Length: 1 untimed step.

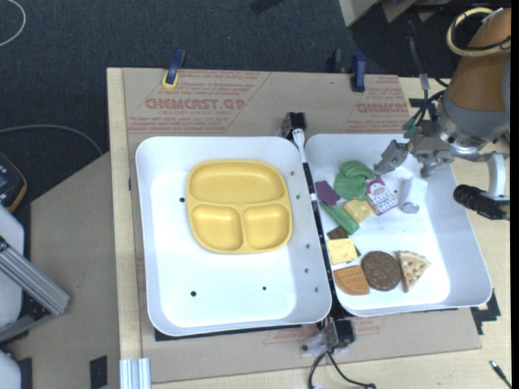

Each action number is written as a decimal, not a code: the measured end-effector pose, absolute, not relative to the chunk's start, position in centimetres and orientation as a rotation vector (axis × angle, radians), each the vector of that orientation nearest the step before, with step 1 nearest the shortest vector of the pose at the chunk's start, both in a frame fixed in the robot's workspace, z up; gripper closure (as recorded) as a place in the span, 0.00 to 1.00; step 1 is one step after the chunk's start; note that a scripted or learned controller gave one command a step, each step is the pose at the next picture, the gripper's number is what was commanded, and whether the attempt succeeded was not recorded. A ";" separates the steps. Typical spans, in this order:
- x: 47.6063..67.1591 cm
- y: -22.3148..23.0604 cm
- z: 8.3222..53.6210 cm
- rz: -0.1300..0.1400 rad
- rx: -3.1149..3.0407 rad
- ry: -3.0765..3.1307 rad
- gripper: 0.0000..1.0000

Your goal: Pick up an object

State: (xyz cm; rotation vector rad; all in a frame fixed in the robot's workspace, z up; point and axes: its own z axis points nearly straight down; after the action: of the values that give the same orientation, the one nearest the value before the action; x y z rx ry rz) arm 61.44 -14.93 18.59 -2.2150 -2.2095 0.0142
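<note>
The right bin [454,241] holds several toy food pieces: a green leafy piece [353,177], a small pink-and-white carton [381,197], a purple piece [326,192], a yellow block [357,211], a yellow cheese square [342,251], a tan cracker [351,279], a round brown patty [381,271] and a pizza slice [413,268]. My gripper [408,163] hangs over the bin's far part, just right of the green piece and above the carton. Its fingers [388,158] are spread open with nothing between them.
The left bin [162,241] carries a yellow divided plate [240,203]. A raised divider [312,209] runs between the two bins. The grey arm with its orange band [478,71] comes in from the upper right. Clamps sit on the board's far edge.
</note>
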 end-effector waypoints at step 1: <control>61.8 -14.9 19.4 0.001 -2.221 -2.221 0.00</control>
State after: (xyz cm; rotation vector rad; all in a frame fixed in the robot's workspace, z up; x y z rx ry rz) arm 61.78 -14.92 19.42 -2.2208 -2.2207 0.0006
